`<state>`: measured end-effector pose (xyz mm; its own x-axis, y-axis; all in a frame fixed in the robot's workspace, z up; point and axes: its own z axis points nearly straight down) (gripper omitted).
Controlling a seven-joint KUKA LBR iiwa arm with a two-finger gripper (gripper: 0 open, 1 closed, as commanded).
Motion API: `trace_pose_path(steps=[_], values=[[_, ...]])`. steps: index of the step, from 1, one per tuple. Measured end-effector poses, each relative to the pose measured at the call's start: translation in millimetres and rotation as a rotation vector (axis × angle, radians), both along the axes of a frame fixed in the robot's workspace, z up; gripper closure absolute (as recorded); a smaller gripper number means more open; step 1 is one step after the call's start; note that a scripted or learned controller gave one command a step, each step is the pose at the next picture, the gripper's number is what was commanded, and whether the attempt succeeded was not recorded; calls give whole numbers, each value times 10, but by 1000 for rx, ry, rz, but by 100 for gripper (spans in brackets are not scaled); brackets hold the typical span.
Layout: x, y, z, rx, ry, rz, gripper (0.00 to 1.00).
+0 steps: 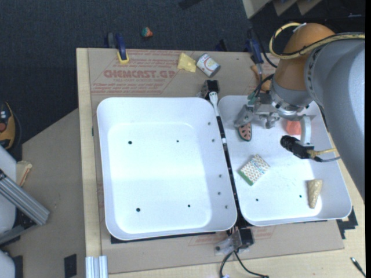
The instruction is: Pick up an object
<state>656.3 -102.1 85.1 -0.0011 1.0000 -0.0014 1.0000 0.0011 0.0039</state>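
A pale wooden bench (pixel 58 172) topped with a brown cardboard sheet (pixel 145 74) printed in red carries two shallow white bins, the left bin (pixel 104 155) and the right bin (pixel 342 204) touching along their inner rims

Nearest in the right bin, a cream cone-shaped piece (pixel 313 192) lies by the near right corner. A green-and-white patterned block (pixel 254 169) sits further in, near the dividing rim. Beyond it lies a red wedge with dark seeds (pixel 246 132), and a salmon-pink lump (pixel 294 126) is partly hidden under the grey arm (pixel 342 86). The gripper (pixel 250 116) hangs just above the red wedge; whether it is open or closed cannot be told, and nothing is seen held

Behind the bins, a yellow scrap (pixel 186 62) and a small box (pixel 208 65) rest on the cardboard
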Motion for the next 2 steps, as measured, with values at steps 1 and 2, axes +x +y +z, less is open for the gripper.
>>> trace_pose_path(steps=[1,2], values=[[2,6,109,-1,-2,1,100],[128,798,1068,3,-7,7,100]])
